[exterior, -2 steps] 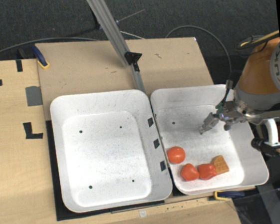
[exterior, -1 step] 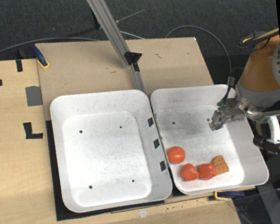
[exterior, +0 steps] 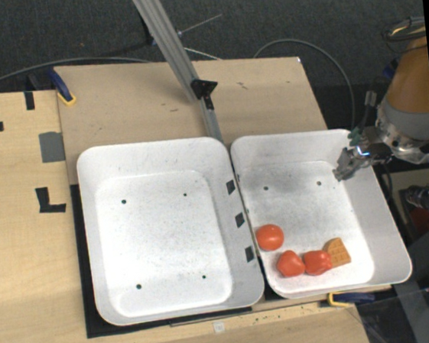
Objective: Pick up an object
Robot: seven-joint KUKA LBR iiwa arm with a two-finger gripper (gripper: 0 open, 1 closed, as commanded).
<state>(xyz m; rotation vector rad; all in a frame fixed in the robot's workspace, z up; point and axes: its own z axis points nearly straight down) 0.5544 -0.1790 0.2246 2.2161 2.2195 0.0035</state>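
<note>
From above, my fingers (exterior: 346, 166) sit over the upper right rim of the right bin (exterior: 373, 210), and I can't tell whether they're apart or together, though nothing shows between them. Down in that bin's lower part lie the objects: one red ball (exterior: 269, 237) on its own near the left wall, then a red piece (exterior: 289, 263), another red piece (exterior: 316, 262) and a tan waffle-like block (exterior: 337, 251) bunched close together. The left bin (exterior: 97, 219) sits beside it on the desk (exterior: 129, 100).
</note>
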